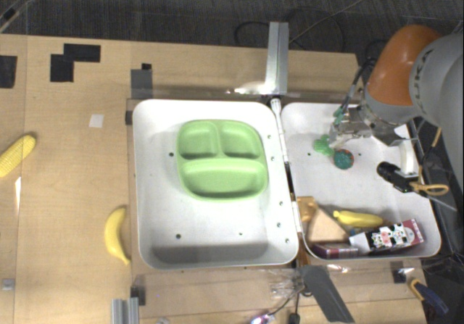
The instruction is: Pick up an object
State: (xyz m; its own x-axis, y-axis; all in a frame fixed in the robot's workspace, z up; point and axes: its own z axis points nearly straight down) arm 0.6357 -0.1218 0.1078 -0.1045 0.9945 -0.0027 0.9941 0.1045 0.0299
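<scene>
The gripper hangs low over the far part of the right shallow white plastic bin; whether it is spread or closed cannot be told from this slanted view. Just beneath and beside its tip lies a small toy, green at one end and teal at the other, resting on the bin floor. It is too close to the tip to tell whether the two touch.

Above the gripper, the grey arm with its orange band reaches in from the right.

Along the near wall of the same bin lie a tan wedge-shaped block, a yellow banana-shaped toy and a red, white and black printed carton, packed close together and well apart from the green-and-teal toy.

The left white bin holds a light green plastic plate with three compartments, lying flat at its middle.

On the wooden bench to the left of the bins lie a yellow plastic banana and, farther left, a yellow corn cob.
</scene>
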